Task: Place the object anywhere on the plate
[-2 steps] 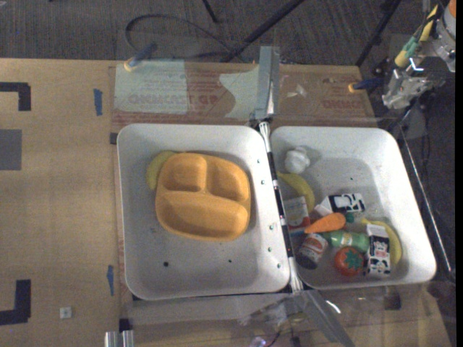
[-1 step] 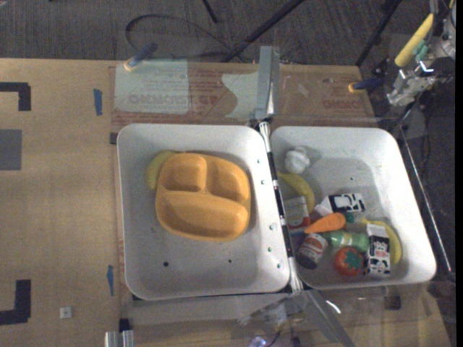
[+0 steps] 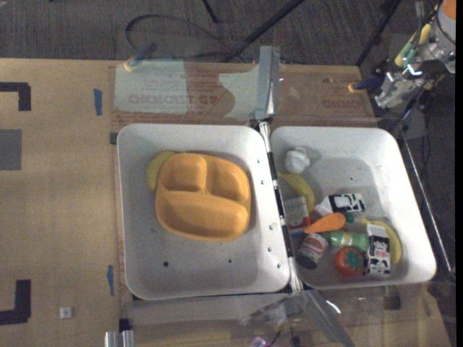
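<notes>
An orange plate [image 3: 203, 196] with three compartments lies in the left bin [image 3: 141, 266]. A yellow banana [image 3: 155, 168] pokes out from under its left edge. The right bin [image 3: 376, 154] holds several toy foods: a banana [image 3: 299, 186], a carrot [image 3: 327, 223], a tomato [image 3: 349, 260], a white lump [image 3: 296, 159], a can [image 3: 312, 250] and small cartons [image 3: 377, 251]. My gripper [image 3: 396, 85] hangs at the upper right, beyond the right bin's far corner and well above the bench, with nothing visible in it.
A metal divider [image 3: 266, 92] rises at the back between the two bins. Tripod legs and cables [image 3: 239, 20] cross the dark floor behind the bench. Clear sheeting [image 3: 181, 89] lies behind the left bin.
</notes>
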Controlling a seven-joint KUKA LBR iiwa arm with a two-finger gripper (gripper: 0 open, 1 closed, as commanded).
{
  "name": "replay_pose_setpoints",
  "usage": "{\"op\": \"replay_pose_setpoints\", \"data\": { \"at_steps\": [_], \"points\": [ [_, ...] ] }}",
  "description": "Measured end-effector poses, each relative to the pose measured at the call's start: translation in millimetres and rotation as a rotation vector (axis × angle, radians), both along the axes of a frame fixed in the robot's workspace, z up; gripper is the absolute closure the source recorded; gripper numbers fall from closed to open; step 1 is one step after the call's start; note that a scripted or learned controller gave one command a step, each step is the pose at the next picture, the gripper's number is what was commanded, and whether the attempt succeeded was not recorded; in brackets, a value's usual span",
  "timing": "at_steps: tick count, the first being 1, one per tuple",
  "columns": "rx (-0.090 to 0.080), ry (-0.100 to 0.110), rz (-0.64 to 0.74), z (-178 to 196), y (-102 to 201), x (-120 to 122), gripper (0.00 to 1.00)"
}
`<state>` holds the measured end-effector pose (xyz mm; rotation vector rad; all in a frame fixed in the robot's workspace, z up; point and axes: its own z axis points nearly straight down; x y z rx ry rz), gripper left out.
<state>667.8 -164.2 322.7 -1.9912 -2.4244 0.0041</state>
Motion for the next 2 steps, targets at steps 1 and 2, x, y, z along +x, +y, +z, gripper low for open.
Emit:
{"op": "replay_pose_setpoints", "data": {
  "at_steps": [1,2],
  "points": [
    [-0.001,-0.006,0.168,9.2,4.2,0.9,1.0],
    [-0.002,-0.008,0.251,36.7,-1.0,1.2,1.0]
  ]
}}
